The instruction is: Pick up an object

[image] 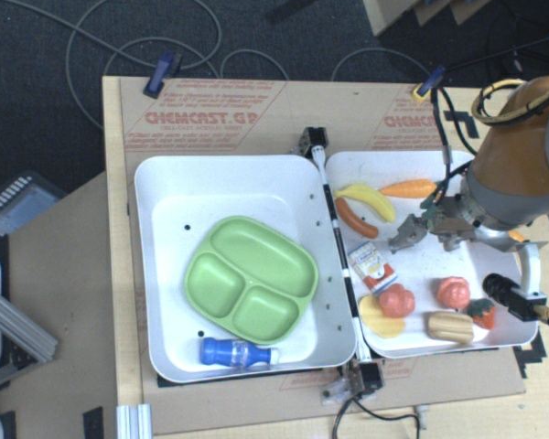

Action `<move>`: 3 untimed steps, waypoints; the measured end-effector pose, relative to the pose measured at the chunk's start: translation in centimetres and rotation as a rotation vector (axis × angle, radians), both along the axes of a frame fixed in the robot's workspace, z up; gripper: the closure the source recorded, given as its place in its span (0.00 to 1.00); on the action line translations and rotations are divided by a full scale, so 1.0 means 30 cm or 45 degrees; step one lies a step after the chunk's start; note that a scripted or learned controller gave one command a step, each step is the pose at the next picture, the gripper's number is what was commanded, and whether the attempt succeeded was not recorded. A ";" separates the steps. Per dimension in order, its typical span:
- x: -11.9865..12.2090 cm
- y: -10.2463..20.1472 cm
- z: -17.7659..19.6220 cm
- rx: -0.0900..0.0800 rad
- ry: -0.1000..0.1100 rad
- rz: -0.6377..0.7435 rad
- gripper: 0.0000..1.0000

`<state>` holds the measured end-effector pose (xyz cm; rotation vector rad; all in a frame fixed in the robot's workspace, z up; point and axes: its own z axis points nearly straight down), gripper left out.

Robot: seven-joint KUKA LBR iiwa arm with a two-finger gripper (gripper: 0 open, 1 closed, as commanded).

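Observation:
The right bin (457, 165) holds several toy foods. A yellow banana (368, 200), an orange carrot (408, 188) and a brown-red sausage (357, 218) lie at its far left. A small white carton (369, 265), a red tomato (396, 300) on a yellow piece (378, 319), a second red fruit (454, 292), a tan bread roll (450, 327) and a small red-and-green piece (482, 313) lie nearer the front. My gripper (410, 236) hangs low over the bin's middle, just right of the sausage and above the carton, with nothing seen held in it.
The left bin (156, 190) carries a green divided plate (250, 278) and a blue bottle (236, 353) lying at its front edge. The arm (517, 167) covers the right bin's right side. Clamps (313, 140) sit where the bins meet.

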<state>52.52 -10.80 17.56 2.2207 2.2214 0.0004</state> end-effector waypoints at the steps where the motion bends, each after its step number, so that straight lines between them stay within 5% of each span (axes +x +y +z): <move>1: 0.179 0.015 -0.305 0.000 -0.001 0.000 0.00; 2: 0.387 0.020 -0.302 0.000 0.000 0.002 0.00; 3: 0.462 0.025 -0.307 0.002 0.018 -0.002 0.00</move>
